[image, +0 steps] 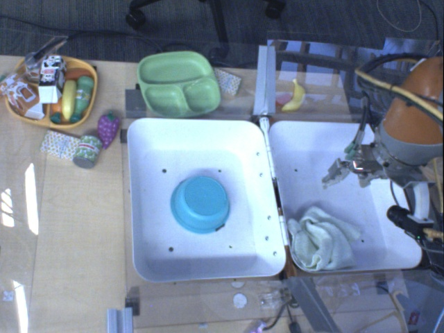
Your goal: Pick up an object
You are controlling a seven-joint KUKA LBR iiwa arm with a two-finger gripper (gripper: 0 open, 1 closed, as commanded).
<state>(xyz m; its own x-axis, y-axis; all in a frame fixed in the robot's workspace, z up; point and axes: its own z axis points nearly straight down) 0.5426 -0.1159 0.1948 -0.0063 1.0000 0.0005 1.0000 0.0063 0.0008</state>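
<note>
A blue bowl (pixel 201 204) lies upside down in the middle of the left bin (pixel 159 144). A crumpled pale green cloth (pixel 321 239) lies in the near left corner of the right bin (pixel 305 151). My gripper (pixel 336 175) hangs over the middle of the right bin, above and a little right of the cloth, reaching in from the right under the orange band (pixel 416 106). Its fingers stand apart with nothing between them.
Behind the left bin sits a green divided tray (pixel 178 83). A yellow basket of toy food (pixel 52 92), a purple grape toy (pixel 107 127) and a small can (pixel 87 151) lie at the left of the bench. A toy banana (pixel 296 96) lies behind the right bin.
</note>
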